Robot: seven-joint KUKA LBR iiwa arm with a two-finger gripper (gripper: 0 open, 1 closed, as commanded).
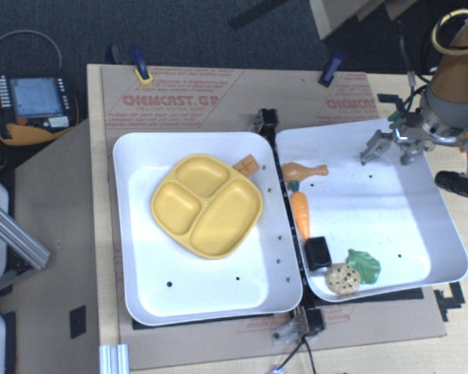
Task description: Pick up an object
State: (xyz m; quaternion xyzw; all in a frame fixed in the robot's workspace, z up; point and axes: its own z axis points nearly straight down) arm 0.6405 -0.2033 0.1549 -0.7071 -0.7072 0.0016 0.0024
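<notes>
The gripper (389, 148) hangs over the right bin (420, 224), toward that bin's 1 o'clock corner, its two grey fingers (371, 148) spread apart with nothing between them. The arm (452, 84) above it is cut off by the frame's right edge, so little beyond the orange band and wrist can be made out.

At 8 o'clock from the gripper, along the right bin's left wall, lie a toy chicken drumstick (304, 171), a toy carrot (300, 213), a small black block (318, 252), a speckled cookie (343, 279) and a green leafy piece (365, 264) touching the cookie. The black block's nature is hard to tell.

In the left bin (179, 287) sits a yellow three-compartment plate (207, 205); a small brown block (246, 165) peeks from behind its 1 o'clock rim, partly hidden.

Both bins rest on a brown board (218, 92) printed in red with "CHEMCAST GP", the right-hand copy partly covered. Blue clamps (140, 65) grip its far edge. At 9 o'clock of the scene a control pendant (33, 104) with a lit screen lies on dark carpet (179, 14); its text is unreadable.
</notes>
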